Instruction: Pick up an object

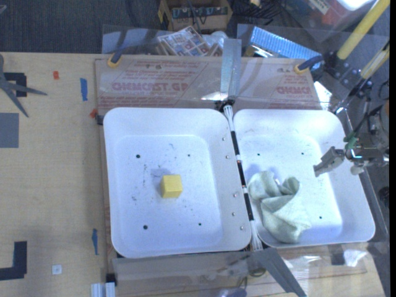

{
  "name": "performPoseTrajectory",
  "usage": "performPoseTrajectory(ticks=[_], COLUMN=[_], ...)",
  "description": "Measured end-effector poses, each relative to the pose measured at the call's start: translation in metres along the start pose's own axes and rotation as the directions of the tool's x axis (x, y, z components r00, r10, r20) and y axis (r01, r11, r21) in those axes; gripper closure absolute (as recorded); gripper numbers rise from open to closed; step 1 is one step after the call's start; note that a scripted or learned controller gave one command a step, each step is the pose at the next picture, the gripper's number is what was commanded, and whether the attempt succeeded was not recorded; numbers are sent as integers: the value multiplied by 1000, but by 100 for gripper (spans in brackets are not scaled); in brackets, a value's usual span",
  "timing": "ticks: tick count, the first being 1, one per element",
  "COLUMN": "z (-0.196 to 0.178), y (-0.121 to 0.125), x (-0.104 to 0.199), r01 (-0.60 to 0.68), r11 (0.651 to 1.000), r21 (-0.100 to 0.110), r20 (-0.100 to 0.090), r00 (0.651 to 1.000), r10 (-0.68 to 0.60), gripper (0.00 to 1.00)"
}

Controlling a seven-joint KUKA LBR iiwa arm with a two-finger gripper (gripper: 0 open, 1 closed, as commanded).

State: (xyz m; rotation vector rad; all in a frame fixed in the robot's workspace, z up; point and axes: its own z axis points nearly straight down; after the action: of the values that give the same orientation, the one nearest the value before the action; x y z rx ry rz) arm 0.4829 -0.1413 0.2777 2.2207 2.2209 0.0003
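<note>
A small yellow cube (pixel 172 186) sits near the middle of the left bin (pixel 124 135). In the right bin (pixel 291 132), a crumpled pale green cloth (pixel 278 208) lies against the front left side. My gripper (pixel 341 164) hovers over that bin's right side, to the right of the cloth and slightly farther back. Its fingers (pixel 326 162) are spread open and hold nothing.
A metal divider (pixel 238 166) runs between the two bins. Clear plastic sheeting and cardboard (pixel 185 82) stand behind them. Cables and a yellow pole (pixel 365 23) crowd the back right. Bare wooden bench (pixel 49 166) spreads to the left.
</note>
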Motion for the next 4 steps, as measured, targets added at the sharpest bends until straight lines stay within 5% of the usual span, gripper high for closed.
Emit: performPoseTrajectory(ticks=[1, 2, 3, 4], z=[11, 189, 178, 92], y=[6, 21, 22, 53], x=[-42, -35, -35, 58], r01=[142, 344, 341, 258], r11=[990, 939, 940, 966], r21=[-3, -10, -14, -2], r20=[2, 6, 7, 0], r00=[990, 939, 940, 966], r10=[-142, -344, -341, -258], gripper=[0, 0, 100, 100])
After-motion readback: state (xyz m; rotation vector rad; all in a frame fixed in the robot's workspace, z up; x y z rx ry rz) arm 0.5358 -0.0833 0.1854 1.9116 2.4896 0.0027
